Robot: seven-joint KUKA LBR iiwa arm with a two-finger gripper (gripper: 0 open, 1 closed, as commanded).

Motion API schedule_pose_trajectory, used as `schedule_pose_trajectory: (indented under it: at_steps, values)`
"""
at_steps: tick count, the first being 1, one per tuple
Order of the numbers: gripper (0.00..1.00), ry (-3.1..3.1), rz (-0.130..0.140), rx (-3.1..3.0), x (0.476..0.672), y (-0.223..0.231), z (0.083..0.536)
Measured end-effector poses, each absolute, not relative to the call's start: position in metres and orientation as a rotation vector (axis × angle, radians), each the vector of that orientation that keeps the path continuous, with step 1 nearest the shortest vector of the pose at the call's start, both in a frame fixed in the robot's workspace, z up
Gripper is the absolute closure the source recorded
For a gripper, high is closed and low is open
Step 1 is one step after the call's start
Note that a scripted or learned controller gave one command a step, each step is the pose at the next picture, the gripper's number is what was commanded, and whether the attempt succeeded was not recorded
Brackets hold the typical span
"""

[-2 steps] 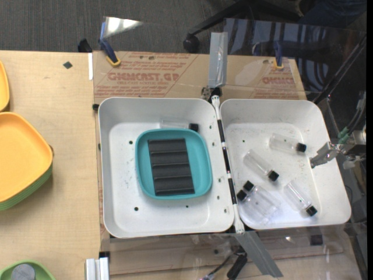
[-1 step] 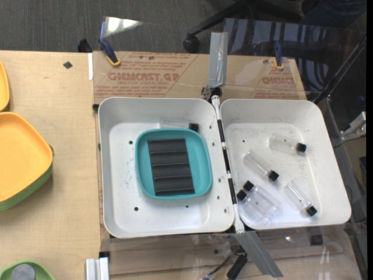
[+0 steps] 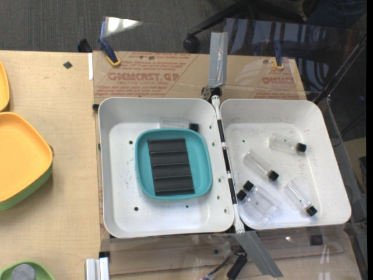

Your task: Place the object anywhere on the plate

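And here is the desk (image 3: 52, 98), pale wood grain running across the left of the view. On it, at centre, sits a sheet of brown printed cardboard (image 3: 151, 73), pinned at its far edge by two clamps (image 3: 108, 52), one near each corner. Two shallow white bins rest side by side on that cardboard: the left bin (image 3: 116, 174) and the right bin (image 3: 326, 156), their inner walls touching along the middle. Over at the desk's left edge lies a stack of yellow-orange plates (image 3: 20, 159), with another yellow piece (image 3: 3, 86) just behind it. A small dark square (image 3: 67, 65) lies on the wood near the far edge.
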State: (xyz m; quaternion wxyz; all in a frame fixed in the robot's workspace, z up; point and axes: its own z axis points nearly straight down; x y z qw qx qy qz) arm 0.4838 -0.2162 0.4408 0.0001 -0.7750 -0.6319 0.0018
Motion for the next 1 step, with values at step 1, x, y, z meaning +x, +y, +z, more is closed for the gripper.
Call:
schedule_pose_trajectory:
  at_steps: [1]
  values:
    - [0.0,-1.985,0.006,-2.434,0.4839,-0.2161,0.4406]
